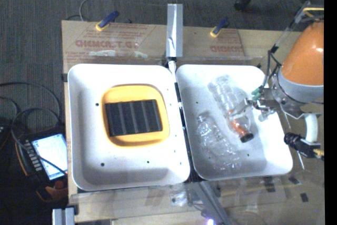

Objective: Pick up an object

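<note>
bins sit side by side on the bench, the left bin (84, 81) and the right bin (274, 160) touching along their inner rims. in the left bin, near its centre, lies a yellow tray (113, 137) with a dark ribbed panel (132, 117) set in its top.

in the right bin lie two clear plastic bottles. one bottle (231, 105) runs from about 11 o'clock of the bin's centre down toward 4 o'clock, with an orange label band and a dark cap (246, 137) at its lower end. the crumpled bottle (213, 139) lies just beside it, toward 7 o'clock, reaching down to the bin's near wall.

the arm (308, 60), grey with a large orange section, comes in at 3 o'clock of the right bin. the gripper (261, 105) hangs over the bin's right part, just at 3 o'clock of the capped bottle and very near it. whether it touches the bottle cannot be told, and its tip is too small and cluttered to tell how it stands.

at 12 o'clock of the bins a cardboard sheet (121, 45) lies on the bench, pinned by two clamps (107, 20) with yellow and blue handles. an upright metal post (174, 29) stands between the bins at their far edge. at 9 o'clock, on the floor, a handheld pendant (45, 155) shows a lit screen, with dark cables around it.
</note>
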Robot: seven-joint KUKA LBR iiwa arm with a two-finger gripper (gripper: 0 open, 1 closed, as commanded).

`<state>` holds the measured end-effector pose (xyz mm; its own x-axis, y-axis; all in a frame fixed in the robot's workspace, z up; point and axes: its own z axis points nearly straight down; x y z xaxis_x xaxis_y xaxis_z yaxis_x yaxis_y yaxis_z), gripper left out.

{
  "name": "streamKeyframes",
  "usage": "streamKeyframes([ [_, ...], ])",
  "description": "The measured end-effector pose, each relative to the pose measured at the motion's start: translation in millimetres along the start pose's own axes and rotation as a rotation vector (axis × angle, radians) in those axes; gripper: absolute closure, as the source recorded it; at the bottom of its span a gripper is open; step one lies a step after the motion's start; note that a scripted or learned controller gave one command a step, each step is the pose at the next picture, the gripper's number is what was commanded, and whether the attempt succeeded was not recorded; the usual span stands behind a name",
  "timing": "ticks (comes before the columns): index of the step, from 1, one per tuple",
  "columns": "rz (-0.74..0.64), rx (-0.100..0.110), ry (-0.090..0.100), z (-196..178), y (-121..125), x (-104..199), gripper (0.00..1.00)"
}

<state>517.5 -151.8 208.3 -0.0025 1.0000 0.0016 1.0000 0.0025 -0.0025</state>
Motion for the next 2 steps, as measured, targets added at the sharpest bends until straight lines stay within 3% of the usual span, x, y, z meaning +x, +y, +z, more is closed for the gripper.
streamKeyframes([
  [1,0.035,-0.014,-0.004,109,43,-34,0.0],
  [2,0.011,0.032,0.009,117,71,-47,0.0],
])
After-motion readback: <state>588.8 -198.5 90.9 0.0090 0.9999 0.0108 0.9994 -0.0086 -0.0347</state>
